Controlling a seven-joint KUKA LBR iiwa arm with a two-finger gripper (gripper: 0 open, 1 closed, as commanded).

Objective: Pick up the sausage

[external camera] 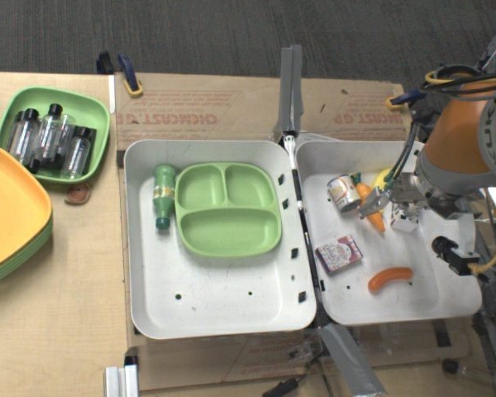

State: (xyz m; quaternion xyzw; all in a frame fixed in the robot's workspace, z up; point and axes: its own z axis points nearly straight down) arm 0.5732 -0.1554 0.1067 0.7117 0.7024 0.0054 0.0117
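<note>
1. We are seeing the right bin (pixel 446 304) holding the task's things.
2. Our gripper (pixel 379 208) is hovering by the can (pixel 342 193) and carrot (pixel 372 209); we cannot tell its finger spread.
3. The sausage (pixel 390 279) is lying apart, nearer the bin's front edge.

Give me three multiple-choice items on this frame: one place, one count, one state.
1. Where does the sausage lie?
A. right bin
B. left bin
C. on the green tray

2. How many sections has the green tray?
A. two
B. three
C. four

3. How does the green bottle sit?
A. upright
B. on its side beside the tray
C. on the tray

Key: 1 A, the sausage rests on the right bin floor near its front edge. 2 B, two small sections at the back and one wide one in front. 3 B, it lies flat in the left bin along the tray's left edge.
</note>
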